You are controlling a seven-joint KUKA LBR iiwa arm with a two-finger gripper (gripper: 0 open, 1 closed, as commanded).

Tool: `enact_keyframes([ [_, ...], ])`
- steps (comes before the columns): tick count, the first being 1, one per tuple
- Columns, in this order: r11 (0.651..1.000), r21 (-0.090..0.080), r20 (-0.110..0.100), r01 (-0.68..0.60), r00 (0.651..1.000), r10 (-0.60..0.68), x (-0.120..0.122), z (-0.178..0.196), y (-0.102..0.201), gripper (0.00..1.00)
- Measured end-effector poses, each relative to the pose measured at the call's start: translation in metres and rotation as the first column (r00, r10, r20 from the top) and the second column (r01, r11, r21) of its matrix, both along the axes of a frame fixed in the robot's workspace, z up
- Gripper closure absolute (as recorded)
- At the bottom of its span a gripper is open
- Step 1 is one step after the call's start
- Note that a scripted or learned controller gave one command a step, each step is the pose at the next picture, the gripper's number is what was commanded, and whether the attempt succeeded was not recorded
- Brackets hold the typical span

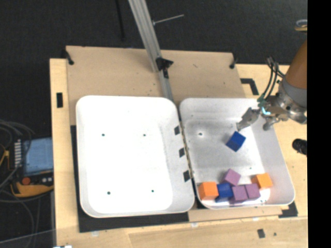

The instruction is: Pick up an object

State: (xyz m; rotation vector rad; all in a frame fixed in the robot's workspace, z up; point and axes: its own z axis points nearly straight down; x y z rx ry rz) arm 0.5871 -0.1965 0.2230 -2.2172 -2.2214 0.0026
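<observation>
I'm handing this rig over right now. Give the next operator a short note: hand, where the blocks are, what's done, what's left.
Hand: over the right bin's far right part, nothing between its fingers, apart from every block.
Blocks: all in the right bin. One blue block lies alone mid-bin, nearest the hand. Along the near wall: orange block, smaller blue block, three purple blocks, second orange block.
Done: nothing picked.
Left: grasp and lift one; the lone blue block looks easiest.

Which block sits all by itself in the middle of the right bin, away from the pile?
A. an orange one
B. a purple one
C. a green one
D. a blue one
D: the lone blue block lies apart in the right bin, while the orange and purple blocks cluster along the near edge.
</observation>
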Motion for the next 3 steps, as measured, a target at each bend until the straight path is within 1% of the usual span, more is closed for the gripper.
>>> enact_keyframes([
  [1,1.000,-0.002,0.004,-0.001,1.000,0.001,0.001,0.002,0.000,0.00],
  [2,1.000,-0.002,-0.001,0.002,1.000,-0.002,-0.008,-0.054,0.005,0.00],
  [3,1.000,-0.002,-0.001,0.002,1.000,-0.002,-0.014,-0.115,0.005,0.00],
])
